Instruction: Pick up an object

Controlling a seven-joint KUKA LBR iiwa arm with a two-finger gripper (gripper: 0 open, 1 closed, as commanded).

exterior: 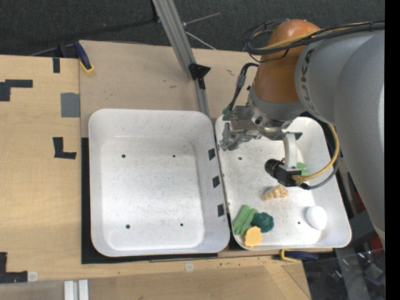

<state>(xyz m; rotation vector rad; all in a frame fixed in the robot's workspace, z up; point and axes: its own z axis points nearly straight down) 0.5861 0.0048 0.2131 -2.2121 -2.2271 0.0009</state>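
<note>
Gripper (230,137) sits low over the right bin's (331,230) upper-left corner — honestly can't tell how its jaws stand — green toy (245,219) well apart.

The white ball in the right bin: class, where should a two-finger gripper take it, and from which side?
Judging by its round shape, grip the white ball across its widest middle, coming straight down from above. It lies apart from the other pieces, though the right bin's wall stands close on one side, so set the fingers parallel to that wall.
</note>
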